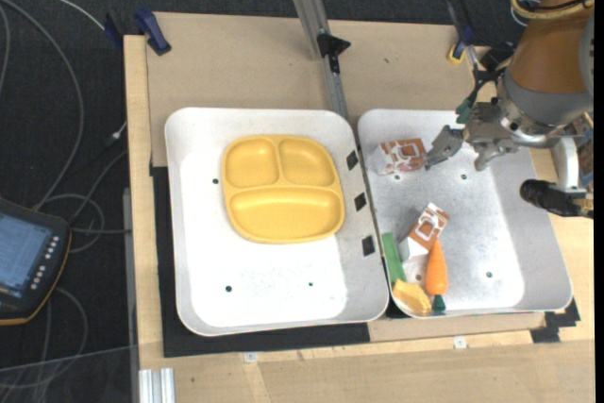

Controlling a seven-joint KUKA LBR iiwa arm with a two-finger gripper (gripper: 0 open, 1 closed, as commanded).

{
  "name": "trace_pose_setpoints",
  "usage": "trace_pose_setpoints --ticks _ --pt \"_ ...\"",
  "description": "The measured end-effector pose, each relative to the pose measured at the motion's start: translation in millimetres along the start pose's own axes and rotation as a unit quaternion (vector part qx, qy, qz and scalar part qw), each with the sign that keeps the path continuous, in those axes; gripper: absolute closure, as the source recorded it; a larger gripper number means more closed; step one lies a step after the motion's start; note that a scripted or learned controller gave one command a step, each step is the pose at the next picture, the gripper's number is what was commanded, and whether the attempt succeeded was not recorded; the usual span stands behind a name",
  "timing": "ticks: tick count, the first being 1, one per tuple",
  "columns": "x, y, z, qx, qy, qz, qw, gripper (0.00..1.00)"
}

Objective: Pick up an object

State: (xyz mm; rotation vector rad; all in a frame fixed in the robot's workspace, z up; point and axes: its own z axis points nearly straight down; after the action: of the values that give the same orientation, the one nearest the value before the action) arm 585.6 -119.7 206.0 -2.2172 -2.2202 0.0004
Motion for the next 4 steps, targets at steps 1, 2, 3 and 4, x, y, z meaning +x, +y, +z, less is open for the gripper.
trace_pose_setpoints --ticks 1,2,3,4 --pt "-0.1 0.0 0.0 0.000 0.000 0.000 1.0000 0.00" --pt "6.6 -1.1 44.2 0.002 0.000 0.001 1.0000 0.00" --pt "10.8 -5.2 87.8 0.003 0.000 0.000 1.0000 0.00" --pt "11.5 -5.9 115.1 0.002 0.000 0.001 1.0000 0.00"
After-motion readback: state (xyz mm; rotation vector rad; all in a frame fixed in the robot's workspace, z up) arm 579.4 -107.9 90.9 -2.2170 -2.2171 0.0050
